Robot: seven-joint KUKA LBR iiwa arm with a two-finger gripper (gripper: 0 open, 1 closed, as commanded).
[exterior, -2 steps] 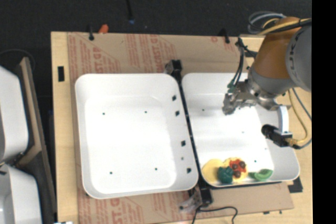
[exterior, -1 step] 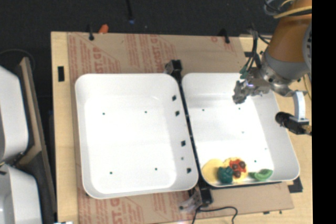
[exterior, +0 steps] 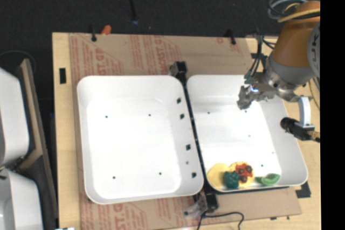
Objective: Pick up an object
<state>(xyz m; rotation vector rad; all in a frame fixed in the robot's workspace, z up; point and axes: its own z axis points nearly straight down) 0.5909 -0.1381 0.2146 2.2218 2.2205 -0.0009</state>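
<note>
Claw (exterior: 247, 98) hangs over the upper part of the right bin (exterior: 232, 132), at the end of the arm (exterior: 294, 56) that reaches in from the right; it is small and blurred from this height, so whether it is open or closed cannot be told, and nothing can be made out in its grip. After it, from largest to smallest: the counter (exterior: 129, 54) is a pale board with red print along its edges, set against a dark floor. Two shallow white bins lie on it side by side, touching along a black divider with clips. The left bin (exterior: 135, 137) shows bare white plastic with a few dark dots. The right bin holds the objects, all crowded into its near corner, well apart from the claw. There a yellow piece (exterior: 218, 174) lies flat against the front wall; it may be a lid or a soft toy, the view is too coarse to say. A teal lump (exterior: 231, 180) rests on it, and just beside that sits a small red thing (exterior: 244, 169) with dark spots. A green piece (exterior: 269, 178) lies to their right, near the bin's rim. A black fitting (exterior: 294, 125) with a white bracket juts in beside the right bin's far edge.
</note>
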